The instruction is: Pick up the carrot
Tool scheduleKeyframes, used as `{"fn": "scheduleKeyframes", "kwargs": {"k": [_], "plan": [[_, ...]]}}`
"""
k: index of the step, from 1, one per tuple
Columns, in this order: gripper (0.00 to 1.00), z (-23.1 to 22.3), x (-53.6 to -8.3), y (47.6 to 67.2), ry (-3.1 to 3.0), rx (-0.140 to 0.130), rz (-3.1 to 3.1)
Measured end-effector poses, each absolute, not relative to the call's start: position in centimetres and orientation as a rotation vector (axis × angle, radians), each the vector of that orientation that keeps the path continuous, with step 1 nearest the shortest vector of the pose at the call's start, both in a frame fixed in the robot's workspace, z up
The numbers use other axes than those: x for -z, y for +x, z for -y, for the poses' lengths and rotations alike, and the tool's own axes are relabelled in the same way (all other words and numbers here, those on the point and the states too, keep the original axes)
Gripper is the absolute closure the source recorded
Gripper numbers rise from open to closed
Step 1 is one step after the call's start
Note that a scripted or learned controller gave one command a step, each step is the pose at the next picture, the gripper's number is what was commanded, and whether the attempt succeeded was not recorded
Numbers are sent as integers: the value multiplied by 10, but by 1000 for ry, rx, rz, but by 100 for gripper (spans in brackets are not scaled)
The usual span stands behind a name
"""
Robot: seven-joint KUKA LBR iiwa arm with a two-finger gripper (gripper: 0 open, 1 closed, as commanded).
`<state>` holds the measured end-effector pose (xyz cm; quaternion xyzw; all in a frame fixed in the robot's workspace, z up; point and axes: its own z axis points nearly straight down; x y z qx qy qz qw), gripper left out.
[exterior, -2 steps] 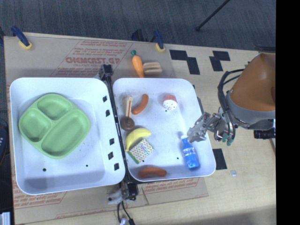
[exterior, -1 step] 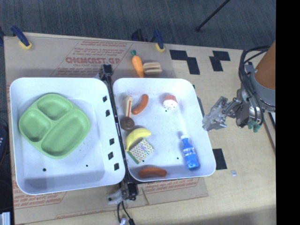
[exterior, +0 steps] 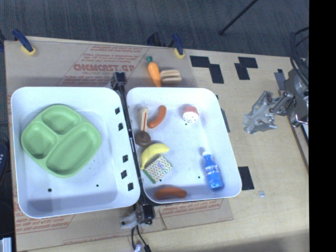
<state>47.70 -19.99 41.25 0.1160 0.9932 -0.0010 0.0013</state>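
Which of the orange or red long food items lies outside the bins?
The carrot, with its green top, lies on the cardboard beside the small bun. Both sausages lie inside the right bin.

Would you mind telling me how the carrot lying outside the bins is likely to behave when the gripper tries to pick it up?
The carrot looks like a smooth moulded toy, so probably stiff, light and somewhat slippery. Its rounded, tapered body may roll or squirt out of a pinch. It lies against the hot dog bun on the cardboard, which may get nudged. The gripper is well off to the right.
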Motion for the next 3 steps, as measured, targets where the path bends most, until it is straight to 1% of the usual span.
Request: {"fn": "scheduleKeyframes", "kwargs": {"k": [1, 2, 3], "plan": [[100, 211, -441, 477, -59, 4, -3139], [100, 211, -357, 521, 926, 2, -3004], [100, 211, -310, 477, 518, 1, -3100]]}}
